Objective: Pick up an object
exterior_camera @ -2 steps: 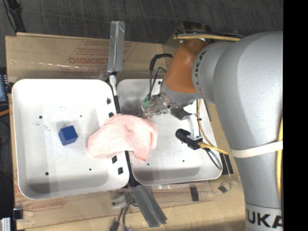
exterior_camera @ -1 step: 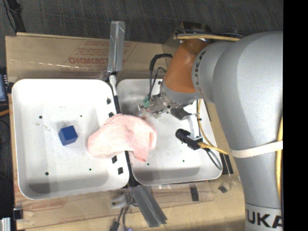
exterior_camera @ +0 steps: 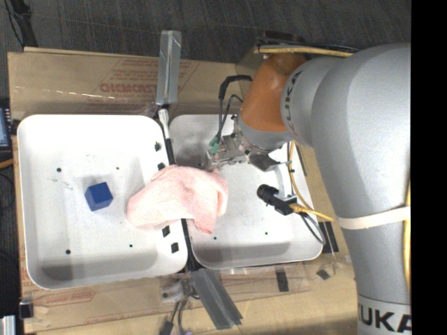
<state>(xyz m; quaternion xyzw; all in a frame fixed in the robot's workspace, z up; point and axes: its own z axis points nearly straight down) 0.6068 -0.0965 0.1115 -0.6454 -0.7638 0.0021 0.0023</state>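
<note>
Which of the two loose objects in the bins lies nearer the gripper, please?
The pink cloth, draped over the divider between both bins, lies nearer the gripper, which is just above its upper right edge. The blue cube sits apart in the left bin.

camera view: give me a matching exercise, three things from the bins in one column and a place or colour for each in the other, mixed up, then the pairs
Things:
1. block
2. cloth
3. tool

Descriptions:
A. pink, draped across the divider between the two bins
B. blue, lying alone in the left bin
C. above the far part of the right bin, just beyond the pink fabric

Pairs: 1-B, 2-A, 3-C
</note>
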